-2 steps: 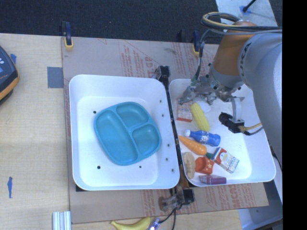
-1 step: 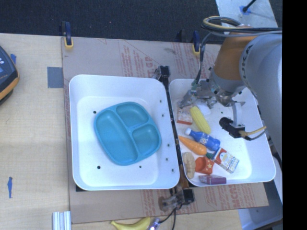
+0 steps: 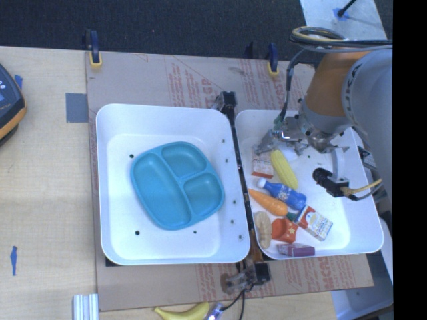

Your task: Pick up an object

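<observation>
My gripper [image 3: 285, 141] hangs over the far end of the right bin [image 3: 363, 235], under the grey arm with the orange band. Just below it lies a yellow corn cob [image 3: 284, 169]. Beside the cob is a small white and red packet [image 3: 262, 171]. Nearer the front lie a blue bottle [image 3: 285, 194], an orange carrot [image 3: 267, 203], a red piece [image 3: 283, 231], a beige piece [image 3: 263, 227], a small juice carton [image 3: 316, 223] and a purple marker [image 3: 295, 250]. I see nothing held in the gripper.
The left bin [image 3: 113, 245] holds a blue divided plate [image 3: 177, 185]. A banana [image 3: 181, 310] lies on the bench in front of the bins. A dark device [image 3: 8, 102] sits at the far left edge. Clamps [image 3: 95, 49] hold the cardboard at the back.
</observation>
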`<state>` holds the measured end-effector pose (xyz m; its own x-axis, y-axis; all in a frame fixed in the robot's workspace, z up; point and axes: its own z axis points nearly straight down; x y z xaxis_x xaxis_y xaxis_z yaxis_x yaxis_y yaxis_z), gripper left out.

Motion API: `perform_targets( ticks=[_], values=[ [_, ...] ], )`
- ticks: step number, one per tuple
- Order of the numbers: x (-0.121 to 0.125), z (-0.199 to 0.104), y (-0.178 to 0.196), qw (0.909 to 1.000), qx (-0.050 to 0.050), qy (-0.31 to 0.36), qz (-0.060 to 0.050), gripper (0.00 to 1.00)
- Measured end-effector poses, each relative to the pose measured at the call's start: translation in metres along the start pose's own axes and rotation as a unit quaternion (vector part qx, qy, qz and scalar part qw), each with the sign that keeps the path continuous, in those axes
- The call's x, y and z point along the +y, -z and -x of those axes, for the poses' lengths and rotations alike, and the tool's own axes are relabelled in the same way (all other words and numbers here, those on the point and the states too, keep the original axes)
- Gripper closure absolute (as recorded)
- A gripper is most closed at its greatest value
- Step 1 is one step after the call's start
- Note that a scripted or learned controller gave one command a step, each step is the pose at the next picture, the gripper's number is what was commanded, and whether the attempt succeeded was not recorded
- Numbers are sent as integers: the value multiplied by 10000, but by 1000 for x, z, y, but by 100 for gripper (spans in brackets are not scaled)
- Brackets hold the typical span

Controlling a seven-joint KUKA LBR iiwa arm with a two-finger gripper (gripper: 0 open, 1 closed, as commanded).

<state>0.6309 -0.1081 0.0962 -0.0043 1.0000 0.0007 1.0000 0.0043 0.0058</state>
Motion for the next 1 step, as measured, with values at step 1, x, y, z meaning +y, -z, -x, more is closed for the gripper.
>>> perform_targets(
  ticks=[1],
  values=[
    [-20,-11,0,10000,-18,-10,7,0]
  ],
)
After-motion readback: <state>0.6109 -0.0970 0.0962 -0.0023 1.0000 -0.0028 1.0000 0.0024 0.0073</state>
